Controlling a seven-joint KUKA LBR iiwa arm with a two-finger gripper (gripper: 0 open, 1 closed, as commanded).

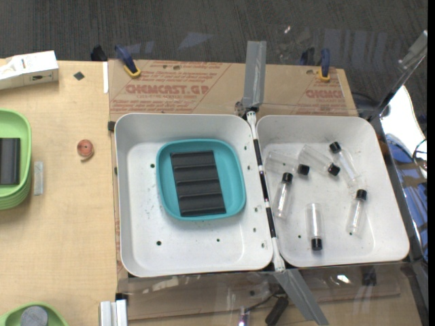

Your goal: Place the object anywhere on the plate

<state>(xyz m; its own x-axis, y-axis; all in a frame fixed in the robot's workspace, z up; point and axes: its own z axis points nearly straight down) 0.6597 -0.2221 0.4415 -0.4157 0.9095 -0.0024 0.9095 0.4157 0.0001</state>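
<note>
From where I stand, the job looks not yet begun. The clear plastic vials with black caps [315, 226] all lie loose in the shallow white bin [380, 246] on the side the arm reaches in from, scattered at odd angles, a few touching or crossing near its far wall. I take one of these to be the object to move.

The teal rounded-square plastic plate [165, 182] sits in the other white bin [136, 236], the one farther from the arm's side, with a dark ribbed rectangular block [197, 182] on its middle; no vial is on it. So picking, carrying across and setting down all remain.

Whether the gripper is open, closed or holding something, I cannot tell.

For writing, the brown cardboard sheet [170, 87] behind the bins bears red print reading "CHEMCAST GP", with a partial repeat behind the vial bin. The smaller lines are too fine to read.
</note>
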